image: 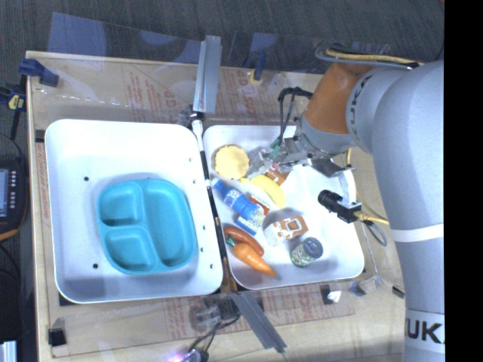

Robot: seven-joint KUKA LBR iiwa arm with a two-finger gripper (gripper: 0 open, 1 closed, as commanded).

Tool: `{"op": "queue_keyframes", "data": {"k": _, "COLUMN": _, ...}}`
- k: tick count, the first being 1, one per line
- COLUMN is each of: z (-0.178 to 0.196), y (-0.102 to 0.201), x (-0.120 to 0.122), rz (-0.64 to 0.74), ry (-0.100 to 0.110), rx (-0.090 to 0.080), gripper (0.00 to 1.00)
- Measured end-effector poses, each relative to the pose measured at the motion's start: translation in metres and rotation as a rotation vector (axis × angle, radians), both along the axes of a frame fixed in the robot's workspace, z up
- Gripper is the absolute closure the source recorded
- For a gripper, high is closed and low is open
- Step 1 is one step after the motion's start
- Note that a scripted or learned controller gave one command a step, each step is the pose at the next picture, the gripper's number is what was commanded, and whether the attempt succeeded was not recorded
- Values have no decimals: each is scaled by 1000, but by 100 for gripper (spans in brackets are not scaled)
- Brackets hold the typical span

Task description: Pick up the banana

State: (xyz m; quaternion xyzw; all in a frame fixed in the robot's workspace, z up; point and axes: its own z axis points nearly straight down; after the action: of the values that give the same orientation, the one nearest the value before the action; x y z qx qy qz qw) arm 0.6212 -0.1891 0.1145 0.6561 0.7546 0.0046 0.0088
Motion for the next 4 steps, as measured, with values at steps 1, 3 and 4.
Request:
{"op": "queue_keyframes", "data": {"k": 1, "z": -5, "y": 6, "x": -18, "rz": 67, "ry": -19, "rx": -10, "gripper": 0}}
{"op": "queue_keyframes", "data": {"k": 3, "z": 7, "y": 4, "x": -18, "rz": 70, "ry": -20, "rx": -15, "gripper": 0}}
{"op": "queue_keyframes", "data": {"k": 4, "z": -5, "y": 15, "x": -30, "rz": 206, "ry": -16, "rx": -18, "gripper": 0}}
